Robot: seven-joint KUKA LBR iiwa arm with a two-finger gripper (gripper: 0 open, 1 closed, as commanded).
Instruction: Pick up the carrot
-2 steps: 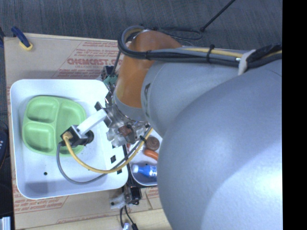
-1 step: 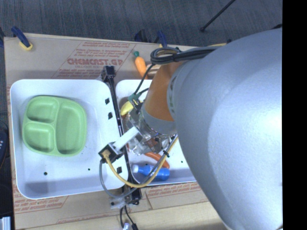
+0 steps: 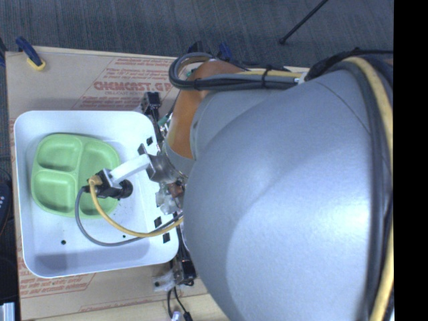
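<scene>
Grey arm point(image 3: 281, 192) with orange band point(image 3: 180, 122), nearest the camera, covering the right side of the bench point(image 3: 100, 79). Tool point(image 3: 167, 186) at its wrist end, over the right rim of the left white bin point(image 3: 40, 259); its state cannot be told. In the bin, one green divided plate point(image 3: 63, 166), upper left; where the carrot lies cannot be told.
</scene>
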